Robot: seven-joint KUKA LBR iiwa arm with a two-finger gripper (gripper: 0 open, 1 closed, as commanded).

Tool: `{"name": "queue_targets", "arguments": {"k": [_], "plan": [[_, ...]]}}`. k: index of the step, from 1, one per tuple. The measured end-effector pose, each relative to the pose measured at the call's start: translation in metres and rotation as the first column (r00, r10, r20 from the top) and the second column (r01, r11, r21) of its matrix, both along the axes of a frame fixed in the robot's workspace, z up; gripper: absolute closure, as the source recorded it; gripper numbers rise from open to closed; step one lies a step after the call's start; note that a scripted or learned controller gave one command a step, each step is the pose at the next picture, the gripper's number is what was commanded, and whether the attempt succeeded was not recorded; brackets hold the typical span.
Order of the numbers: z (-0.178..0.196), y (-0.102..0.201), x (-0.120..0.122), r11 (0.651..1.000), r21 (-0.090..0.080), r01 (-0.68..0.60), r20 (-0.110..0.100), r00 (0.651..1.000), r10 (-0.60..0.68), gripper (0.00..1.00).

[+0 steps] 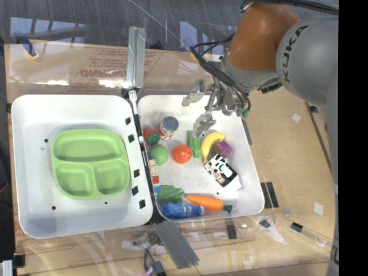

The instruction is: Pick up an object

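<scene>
Pincer [201,111] metallic, open above curved glossy banana [211,141].

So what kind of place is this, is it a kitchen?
Probably a robot lab, not a kitchen: a big robot arm reaches over two white bins, and the food, like the carrot, looks like toys.

glossy plastic green tray [89,163], smooth white bins [34,223], matt cardboard bench [287,154].
</scene>
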State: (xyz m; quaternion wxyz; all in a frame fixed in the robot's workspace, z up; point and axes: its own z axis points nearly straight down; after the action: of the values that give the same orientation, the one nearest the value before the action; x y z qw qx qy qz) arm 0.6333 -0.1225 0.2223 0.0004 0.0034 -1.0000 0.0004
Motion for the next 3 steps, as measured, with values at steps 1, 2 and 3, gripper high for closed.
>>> {"name": "queue_targets", "arguments": {"k": [1,2,3], "plan": [[-0.087,0.02,-0.017,0.985,-0.008,-0.173,0.03,0.985,0.173,0.0],[-0.1,0.031,-0.037,0.996,-0.009,-0.094,0.074,0.993,0.094,0.0],[-0.086,-0.038,-0.051,0.996,-0.008,-0.094,0.03,0.995,0.094,0.0]]}}
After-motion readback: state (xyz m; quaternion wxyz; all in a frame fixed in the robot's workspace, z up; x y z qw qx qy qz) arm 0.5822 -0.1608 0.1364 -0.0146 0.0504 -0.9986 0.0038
